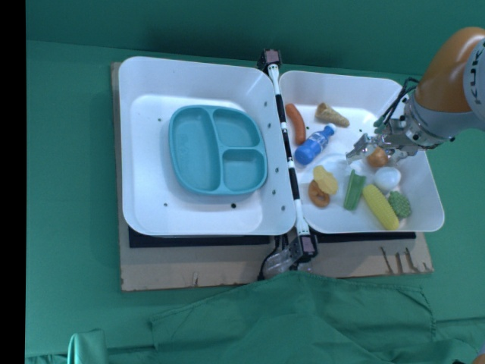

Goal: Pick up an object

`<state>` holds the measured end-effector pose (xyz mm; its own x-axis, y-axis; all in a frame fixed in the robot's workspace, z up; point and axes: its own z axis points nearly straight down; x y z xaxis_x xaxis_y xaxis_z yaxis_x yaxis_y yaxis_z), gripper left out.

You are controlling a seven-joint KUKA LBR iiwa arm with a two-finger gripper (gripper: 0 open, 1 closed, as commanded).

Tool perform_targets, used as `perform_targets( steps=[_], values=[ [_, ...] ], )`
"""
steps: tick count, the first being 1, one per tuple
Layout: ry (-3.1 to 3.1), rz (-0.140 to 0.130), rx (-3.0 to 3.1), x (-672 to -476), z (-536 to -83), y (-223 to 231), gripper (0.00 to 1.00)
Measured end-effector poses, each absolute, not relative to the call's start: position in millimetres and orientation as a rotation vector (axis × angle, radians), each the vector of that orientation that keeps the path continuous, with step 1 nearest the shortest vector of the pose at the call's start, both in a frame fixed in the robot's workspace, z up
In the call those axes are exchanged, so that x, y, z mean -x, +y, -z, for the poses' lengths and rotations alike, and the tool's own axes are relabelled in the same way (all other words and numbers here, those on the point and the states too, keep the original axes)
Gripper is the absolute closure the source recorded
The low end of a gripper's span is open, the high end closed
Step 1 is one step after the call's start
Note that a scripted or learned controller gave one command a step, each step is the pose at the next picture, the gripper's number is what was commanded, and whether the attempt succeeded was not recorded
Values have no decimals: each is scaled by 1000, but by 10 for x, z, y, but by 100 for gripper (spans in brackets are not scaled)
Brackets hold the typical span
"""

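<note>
Orange round toy sits near the right-hand side of the right bin, partly tucked under the gripper.

From my end it's small, smooth and orange, with part of it hidden by the wrist hardware. A white egg lies just beside it and a blue bottle is further toward the divider. Honestly can't tell if the gripper is clamped on it or loose. A teal divided plate is in the left bin.
</note>
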<state>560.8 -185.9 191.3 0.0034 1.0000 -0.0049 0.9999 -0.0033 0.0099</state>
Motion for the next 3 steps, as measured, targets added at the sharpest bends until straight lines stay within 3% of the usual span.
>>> perform_targets(
  steps=[1,2,3],
  values=[
    [2201,-16,-2212,-5248,-1861,-1883,0],
    [2200,-16,-2211,-5021,-1862,-1887,0],
    [2201,-16,-2210,-5024,-1859,-1887,0]
  ],
)
